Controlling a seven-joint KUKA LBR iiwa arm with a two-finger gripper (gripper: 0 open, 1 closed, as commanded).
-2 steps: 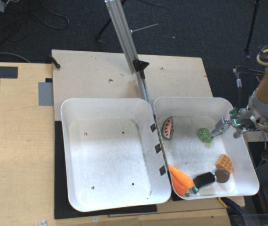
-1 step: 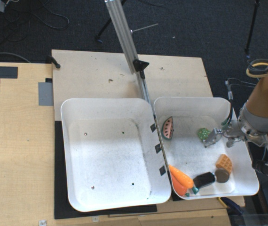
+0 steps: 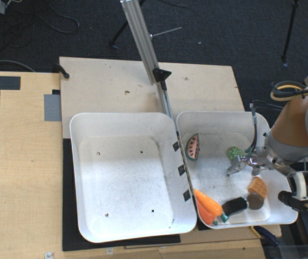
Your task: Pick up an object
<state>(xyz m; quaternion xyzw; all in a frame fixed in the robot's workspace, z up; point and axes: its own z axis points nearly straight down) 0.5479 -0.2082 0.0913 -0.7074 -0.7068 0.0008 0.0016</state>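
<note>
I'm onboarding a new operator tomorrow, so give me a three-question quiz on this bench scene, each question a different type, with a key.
1. True or false: the carrot lies in the left bin.
2. Multiple choice: which item is closest to the gripper?
A. the green object
B. the watermelon slice
C. the black object
3. Fill in the blank: the watermelon slice lies near the right bin's ____ wall, by the divider between the bins.

Key: 1 false; it lies at the near left corner of the right bin. 2 A. 3 left.
</note>
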